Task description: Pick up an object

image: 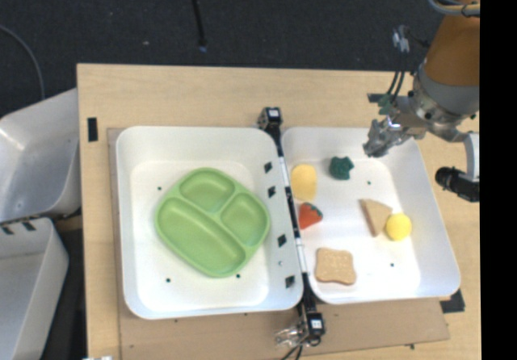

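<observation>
Over the right bin: the gripper (380, 143) hangs above the far rim of the right bin (428, 270), at the end of the grey arm (448, 68) with its orange band.
Fingers: small and blurred against the white; whether they are parted or closed cannot be told, and nothing shows between them.
Nearest thing: the dark green piece (342, 166), inside the right bin, near the far rim, lying just toward the divider and slightly nearer the camera from the gripper.
Key relation: the green piece sits down and to the divider side of the fingertips, near but apart; a short shift that way and a descent look to be what a grasp would need.
Long axis: none to speak of; the green piece is a compact, lumpy shape, so finger heading probably matters little.
Look: dark green, knobbly, like toy broccoli.
Other 5 in the right bin: yellow round piece (304, 181) by the divider, red piece (308, 215) below it, toast slice (335, 266) at the near side, tan wedge (374, 214) touching a yellow ball (397, 226).
Left bin: green divided plate (212, 221).
</observation>
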Controlling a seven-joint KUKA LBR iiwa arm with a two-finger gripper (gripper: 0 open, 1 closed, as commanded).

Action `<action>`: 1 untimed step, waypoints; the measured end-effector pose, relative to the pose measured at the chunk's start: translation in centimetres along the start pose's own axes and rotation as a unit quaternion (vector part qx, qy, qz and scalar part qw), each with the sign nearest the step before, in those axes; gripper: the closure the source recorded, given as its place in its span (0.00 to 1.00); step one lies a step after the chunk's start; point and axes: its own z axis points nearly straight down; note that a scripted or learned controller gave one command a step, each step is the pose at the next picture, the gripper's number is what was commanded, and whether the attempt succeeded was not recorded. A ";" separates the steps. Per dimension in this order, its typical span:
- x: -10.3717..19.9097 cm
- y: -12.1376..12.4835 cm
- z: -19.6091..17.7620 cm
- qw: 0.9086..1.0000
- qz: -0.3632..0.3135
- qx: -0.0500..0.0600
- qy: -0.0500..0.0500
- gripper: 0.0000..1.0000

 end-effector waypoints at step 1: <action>4.2 -1.8 1.2 1.000 -0.001 0.004 0.001 1.00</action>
